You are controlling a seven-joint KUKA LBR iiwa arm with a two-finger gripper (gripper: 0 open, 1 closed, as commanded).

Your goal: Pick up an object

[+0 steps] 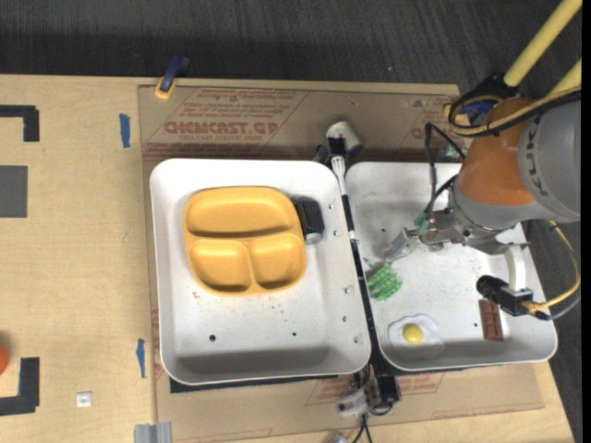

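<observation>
Gripper (397, 245) position: inside the right bin (443, 289), in its upper-left area, near the wall shared with the left bin (168, 247). The tool points to the left of the view and slightly downward. The grey arm (554, 169), with its orange band (494, 169), enters from the right edge and covers the upper-right part of the right bin.

Gripper state: cannot be told from this angle. No item is visible in its grasp.

Contents of the right bin:
- Green item (385, 282): lies on the bin floor just below the gripper tip and close to the dividing wall. It is apart from the gripper.
- Fried-egg toy (413, 332): white with a yellow centre, near the front wall, below the green item.
- Brown bar (489, 319): lies near the front-right corner, well apart from the gripper.

Contents of the left bin:
- Yellow divided tray (245, 238): three compartments, occupies the upper middle of the bin floor.
- Black item (309, 218): touches the right edge of the tray, between the tray and the dividing wall.

Both bins rest on a cardboard sheet (231, 118) with red lettering, which lies on the bench (65, 275).
</observation>
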